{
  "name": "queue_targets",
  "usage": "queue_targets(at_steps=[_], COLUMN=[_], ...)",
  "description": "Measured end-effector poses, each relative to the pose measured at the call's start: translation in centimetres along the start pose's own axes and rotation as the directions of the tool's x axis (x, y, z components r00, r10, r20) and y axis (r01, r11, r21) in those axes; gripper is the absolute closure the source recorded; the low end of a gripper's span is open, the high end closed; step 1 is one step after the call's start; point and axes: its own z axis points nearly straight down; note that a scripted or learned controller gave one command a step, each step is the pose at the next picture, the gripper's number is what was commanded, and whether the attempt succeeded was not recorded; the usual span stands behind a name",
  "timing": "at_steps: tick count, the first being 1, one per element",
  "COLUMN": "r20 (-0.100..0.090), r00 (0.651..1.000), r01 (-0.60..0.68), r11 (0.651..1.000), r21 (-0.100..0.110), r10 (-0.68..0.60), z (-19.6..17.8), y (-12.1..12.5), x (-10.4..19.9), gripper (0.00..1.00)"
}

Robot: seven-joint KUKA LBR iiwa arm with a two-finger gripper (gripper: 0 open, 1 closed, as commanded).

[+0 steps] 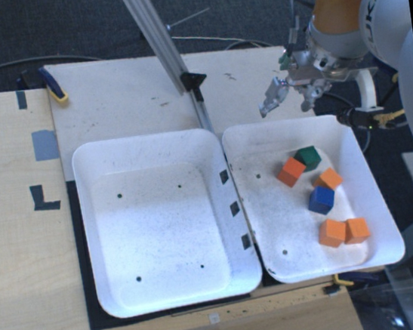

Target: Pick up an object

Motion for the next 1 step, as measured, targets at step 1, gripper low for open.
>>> queue_targets(at_steps=[1], r20=[0.004], r00=[1.000], r01=[-0.003], r11=[1.000], r21=[-0.012], r10=[0.003], z=[14.55], y=[-2.40], x=[-6.95], gripper=[0.00])
